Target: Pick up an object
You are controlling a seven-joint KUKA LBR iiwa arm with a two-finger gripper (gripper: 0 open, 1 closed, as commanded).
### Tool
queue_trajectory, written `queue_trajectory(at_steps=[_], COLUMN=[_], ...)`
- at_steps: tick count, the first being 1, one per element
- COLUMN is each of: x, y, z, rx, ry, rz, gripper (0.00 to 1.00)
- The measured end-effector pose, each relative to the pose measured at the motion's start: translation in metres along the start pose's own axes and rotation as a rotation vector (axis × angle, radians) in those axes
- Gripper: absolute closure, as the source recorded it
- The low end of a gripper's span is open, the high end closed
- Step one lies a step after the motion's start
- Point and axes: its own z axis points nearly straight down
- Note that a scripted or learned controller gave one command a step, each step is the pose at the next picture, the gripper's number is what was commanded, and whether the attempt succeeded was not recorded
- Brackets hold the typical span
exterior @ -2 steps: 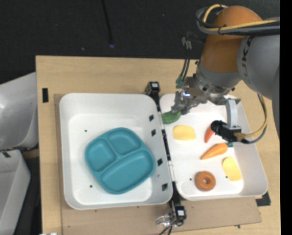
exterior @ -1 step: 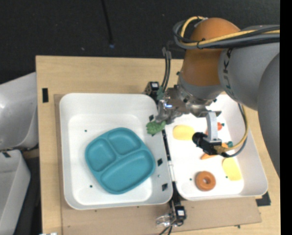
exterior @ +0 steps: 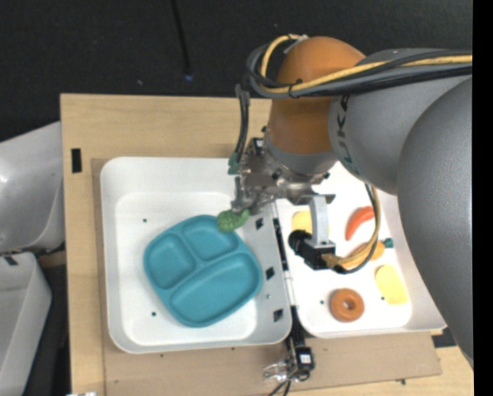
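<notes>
Wooden bench (exterior: 81,221) carries two white bins. Nearest the camera, right bin (exterior: 395,324) holds a brown donut (exterior: 346,304), a yellow piece (exterior: 391,283) and an orange-red piece (exterior: 360,219). Left bin (exterior: 118,221) holds a teal divided tray (exterior: 201,271). Small green object (exterior: 229,219) sits at the tray's far right corner, right under the gripper (exterior: 248,198). Can't tell if it's clamped or just touched, so pick unconfirmed, lift still to do. Arm reaches from the right, wrist pointing down over the bins' shared wall.
</notes>
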Motion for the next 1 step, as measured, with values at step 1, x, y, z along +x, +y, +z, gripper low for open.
queue_trajectory(at_steps=[1], x=[-0.003], y=[0.0004], z=[-0.0004], rx=[-0.001], ry=[-0.001], rz=[0.005], gripper=[0.0])
